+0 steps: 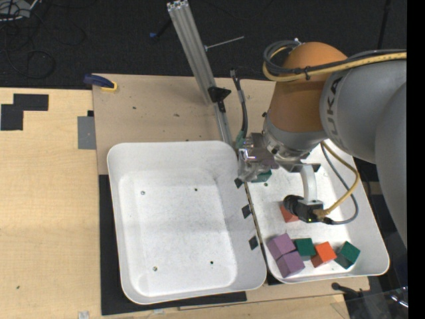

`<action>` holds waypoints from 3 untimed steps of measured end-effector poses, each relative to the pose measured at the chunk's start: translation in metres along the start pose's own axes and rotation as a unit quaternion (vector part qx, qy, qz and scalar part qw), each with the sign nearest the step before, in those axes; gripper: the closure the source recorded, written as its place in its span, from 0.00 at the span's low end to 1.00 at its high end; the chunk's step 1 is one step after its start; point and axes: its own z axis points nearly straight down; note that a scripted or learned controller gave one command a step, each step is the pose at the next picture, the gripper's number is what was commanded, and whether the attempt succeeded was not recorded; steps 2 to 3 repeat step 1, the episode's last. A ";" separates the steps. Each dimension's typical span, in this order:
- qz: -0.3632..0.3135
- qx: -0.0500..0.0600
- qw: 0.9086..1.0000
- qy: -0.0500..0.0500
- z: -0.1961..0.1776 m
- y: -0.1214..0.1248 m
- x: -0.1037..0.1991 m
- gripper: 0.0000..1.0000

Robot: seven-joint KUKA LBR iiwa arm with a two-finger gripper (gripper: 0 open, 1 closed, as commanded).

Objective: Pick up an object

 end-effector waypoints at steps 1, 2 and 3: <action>0.000 0.000 1.000 0.000 0.003 -0.002 0.046 1.00; 0.000 0.000 1.000 0.000 0.003 -0.002 0.046 1.00; 0.000 0.000 1.000 0.000 0.003 -0.002 0.046 1.00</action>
